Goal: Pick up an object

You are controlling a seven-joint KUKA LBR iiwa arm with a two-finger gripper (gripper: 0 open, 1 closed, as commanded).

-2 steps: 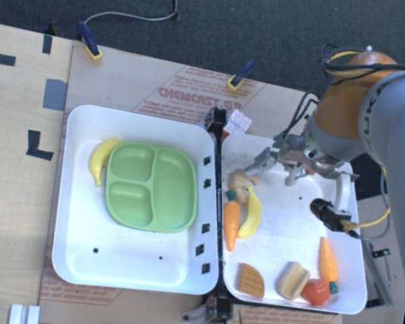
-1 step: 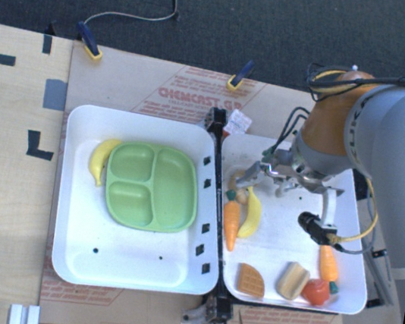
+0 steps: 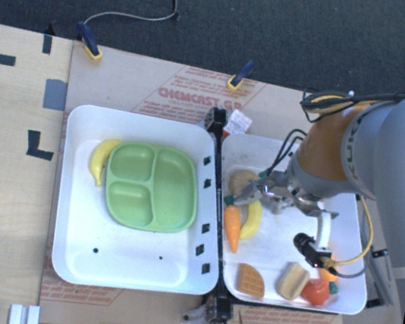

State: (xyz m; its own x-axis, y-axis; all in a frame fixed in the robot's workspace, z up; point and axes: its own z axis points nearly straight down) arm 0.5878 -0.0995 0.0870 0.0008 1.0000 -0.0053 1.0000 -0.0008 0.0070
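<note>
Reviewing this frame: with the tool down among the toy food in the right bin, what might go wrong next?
The tool sits where the yellow banana, the orange carrot and a brown piece crowd together, so it may nudge or catch the wrong one. These lie close to the bin's left wall, which could block a clean grasp.

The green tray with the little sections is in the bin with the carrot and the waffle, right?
Not quite. The camera view shows the green tray in the left bin, with a yellow banana at its edge. The carrot and the waffle lie in the right bin.
</note>
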